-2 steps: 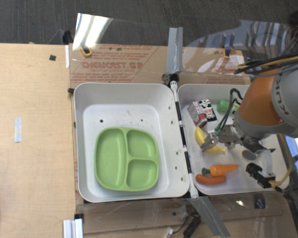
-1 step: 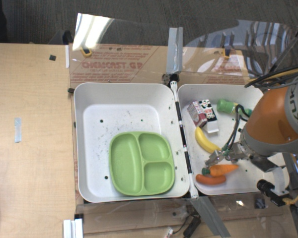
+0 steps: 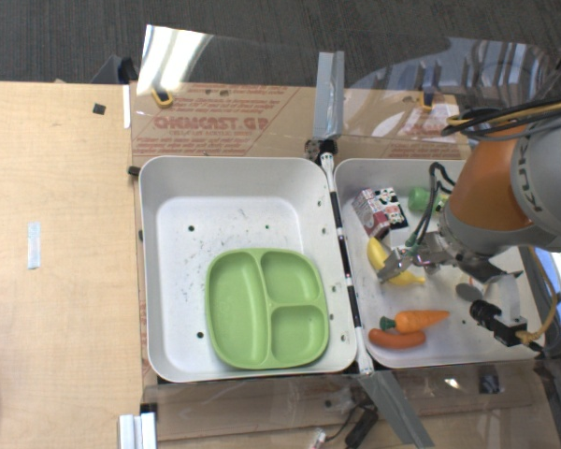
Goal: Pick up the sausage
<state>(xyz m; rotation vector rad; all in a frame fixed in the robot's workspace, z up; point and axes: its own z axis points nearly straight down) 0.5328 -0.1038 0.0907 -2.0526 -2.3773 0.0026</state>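
The sausage [image 3: 397, 339], red-brown and short, lies near the front edge of the right bin [image 3: 449, 354], just below an orange carrot [image 3: 423, 320] that touches it. My gripper [image 3: 393, 267] hangs low in the middle of the right bin, over a yellow banana [image 3: 399, 271] and well behind the sausage. Nothing of the sausage is at the gripper. The arm's orange band [image 3: 486, 199] rises to the right of it.
A black-and-white patterned carton [image 3: 379, 209] and a small green item [image 3: 419, 197] sit at the back of the right bin. The left bin [image 3: 168, 251] bears a green divided plate [image 3: 266, 307]. A cardboard sheet [image 3: 224, 120] lies behind the bins.
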